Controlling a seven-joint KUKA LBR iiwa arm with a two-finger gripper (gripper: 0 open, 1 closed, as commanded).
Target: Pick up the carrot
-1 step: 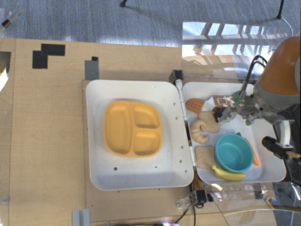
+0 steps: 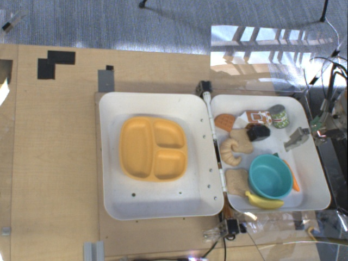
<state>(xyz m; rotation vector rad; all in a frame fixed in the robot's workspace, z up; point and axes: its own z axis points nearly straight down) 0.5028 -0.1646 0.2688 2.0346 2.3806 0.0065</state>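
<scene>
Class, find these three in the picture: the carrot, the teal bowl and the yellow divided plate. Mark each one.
carrot (image 2: 294,180), camera view, on the orange strip right of the bowl.
teal bowl (image 2: 270,176), camera view, on its inner floor.
yellow plate (image 2: 136,145), camera view, on its large left compartment.

Light wooden bench (image 2: 54,162), seen from above at slant. Two shallow white bins side by side on it, edges touching along middle: left bin (image 2: 157,205), right bin (image 2: 312,184). Black L-shaped patch (image 2: 54,63) on bench near far left corner. Small grey bracket (image 2: 106,80) just behind left bin's far corner. Another grey bracket (image 2: 93,250) at near edge.
</scene>
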